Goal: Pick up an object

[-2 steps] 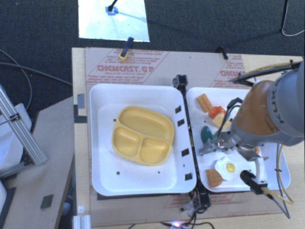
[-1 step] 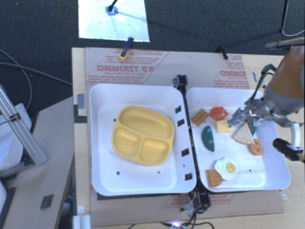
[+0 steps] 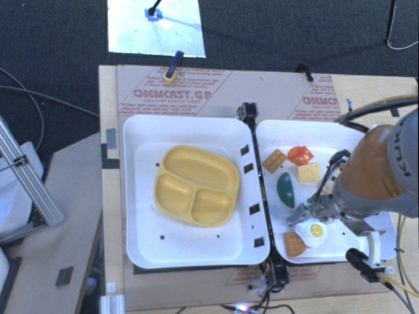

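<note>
Honestly, your claw [image 3: 302,212] hovers in the right bin [image 3: 327,131], with the fried egg [image 3: 312,231] just beside it toward the front edge; can't tell its opening.

Left shallow white plastic bin [image 3: 141,195] holds a yellow three-compartment plastic tray [image 3: 196,184], tilted slightly, near centre. Tan surface [image 3: 216,90] with red printed lettering carries both bins. A yellow-and-blue clamp [image 3: 173,67] sits at its far edge. Pale square sheet [image 3: 154,18] lies on dark carpet beyond. Aluminium framing [image 3: 26,175] at left.
</note>
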Robot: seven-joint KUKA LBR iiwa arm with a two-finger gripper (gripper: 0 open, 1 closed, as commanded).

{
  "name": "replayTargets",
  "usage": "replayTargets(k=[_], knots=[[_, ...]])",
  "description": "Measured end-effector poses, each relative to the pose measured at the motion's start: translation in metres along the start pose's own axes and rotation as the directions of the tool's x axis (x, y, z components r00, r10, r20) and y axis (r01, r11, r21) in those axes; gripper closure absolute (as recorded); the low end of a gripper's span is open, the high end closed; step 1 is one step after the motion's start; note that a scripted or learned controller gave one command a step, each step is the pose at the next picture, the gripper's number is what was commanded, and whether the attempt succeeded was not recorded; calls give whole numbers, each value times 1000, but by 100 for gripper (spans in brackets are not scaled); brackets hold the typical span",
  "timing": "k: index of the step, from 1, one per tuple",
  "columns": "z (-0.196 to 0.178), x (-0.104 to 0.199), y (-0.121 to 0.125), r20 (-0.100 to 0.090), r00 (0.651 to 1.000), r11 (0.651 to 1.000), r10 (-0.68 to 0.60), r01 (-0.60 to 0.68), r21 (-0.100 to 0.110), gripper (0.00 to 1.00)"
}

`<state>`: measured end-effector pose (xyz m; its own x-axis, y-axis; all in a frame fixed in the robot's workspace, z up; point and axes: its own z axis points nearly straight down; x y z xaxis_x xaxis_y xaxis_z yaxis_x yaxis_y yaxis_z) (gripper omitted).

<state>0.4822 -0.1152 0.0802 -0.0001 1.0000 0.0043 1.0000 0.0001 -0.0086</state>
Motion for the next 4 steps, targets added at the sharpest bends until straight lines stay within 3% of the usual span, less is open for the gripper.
replayTargets(k=[1,2,3,4], knots=[[-6,19,79,5,1000,1000,-9,9,-17,0],[-4,32,51,3,1000,1000,-1,1,-7,0],[-108,70,10,3,1000,1000,-7,7,-12,0],[-30,25,45,6,1000,1000,2,-2,-9,0]])
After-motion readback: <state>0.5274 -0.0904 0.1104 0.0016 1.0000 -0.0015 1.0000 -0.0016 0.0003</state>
